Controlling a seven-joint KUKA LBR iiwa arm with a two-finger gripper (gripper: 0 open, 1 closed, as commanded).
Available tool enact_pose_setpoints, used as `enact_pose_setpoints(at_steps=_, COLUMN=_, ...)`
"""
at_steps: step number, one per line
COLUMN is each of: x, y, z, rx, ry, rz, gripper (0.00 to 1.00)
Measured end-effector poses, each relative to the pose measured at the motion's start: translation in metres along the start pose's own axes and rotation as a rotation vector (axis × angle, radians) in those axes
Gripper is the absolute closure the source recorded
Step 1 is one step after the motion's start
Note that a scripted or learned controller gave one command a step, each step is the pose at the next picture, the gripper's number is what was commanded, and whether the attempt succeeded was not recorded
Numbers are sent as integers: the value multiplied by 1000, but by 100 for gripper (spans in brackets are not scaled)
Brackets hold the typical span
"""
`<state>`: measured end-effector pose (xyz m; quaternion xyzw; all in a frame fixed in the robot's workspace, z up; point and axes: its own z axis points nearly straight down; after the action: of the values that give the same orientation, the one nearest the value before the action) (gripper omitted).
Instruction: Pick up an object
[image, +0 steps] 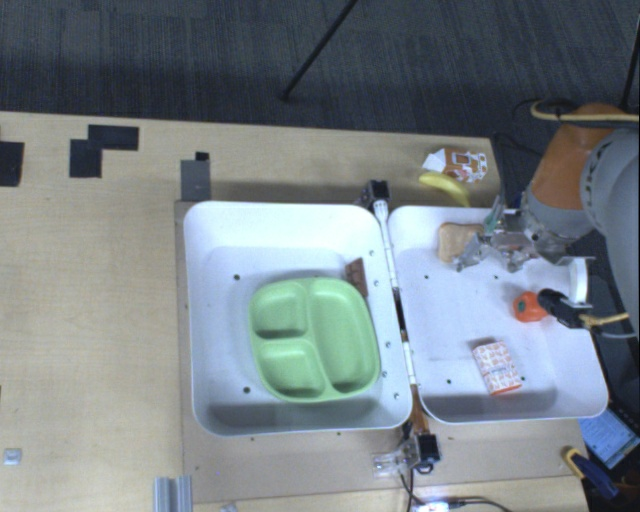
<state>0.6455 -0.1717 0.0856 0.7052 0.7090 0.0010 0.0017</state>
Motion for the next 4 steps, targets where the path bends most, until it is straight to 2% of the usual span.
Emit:
enact_pose_setpoints(at_steps=1, x=0, y=2, z=-12, rx=-5, ry=-2, rz=-4, gripper=100)
enact_pose_setpoints(at_steps=2, x=0, y=2, z=-12, rx=-4, ry=-1, rz=-5, gripper=0)
enact_pose_setpoints(at_steps=3, x=27, y=-61, z=0, rx=0, ry=0, rz=3, gripper=0)
enact_pose_setpoints(at_steps=4, x=27, y=-59, z=-13, rx=-6, ry=0, rz=2, gripper=100)
